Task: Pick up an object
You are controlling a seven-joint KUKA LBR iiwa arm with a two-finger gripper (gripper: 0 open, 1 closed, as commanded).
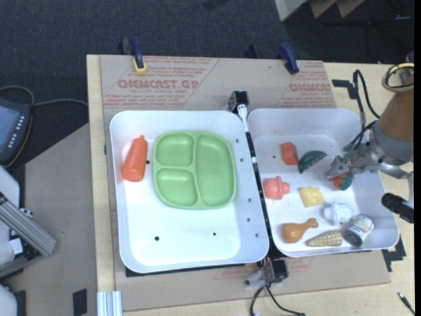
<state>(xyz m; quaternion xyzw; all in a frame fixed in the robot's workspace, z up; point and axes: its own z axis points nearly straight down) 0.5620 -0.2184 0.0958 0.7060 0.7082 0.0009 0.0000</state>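
- Nearest the camera, along the front wall of the right bin (388, 242), a toy corn cob (325, 240), a small tin can (359, 229) and a toy drumstick (299, 230) are being left lying side by side.
- Just behind them, a white-and-blue piece (337, 211), a yellow block (311, 196) and a pink toy (276, 187) are being kept in a loose row.
- Farther back, toward the bin's right side, the gripper (342, 172) is being held low over a small red-and-teal toy (342, 182). Whether the claw is apart, together or clamped on it cannot be told, as the view is too coarse there.
- That toy is being judged light, stiff and smooth, likely hard plastic. It could be squeezed out sideways, so it is best taken across its narrow middle.
- Beyond it, a dark green toy (310, 159) and an orange-red block (288, 153) are being left well clear of the claw.
- In the left bin (125, 229), a green divided plate (195, 168) and an orange bottle (135, 158) are being left apart from the work.
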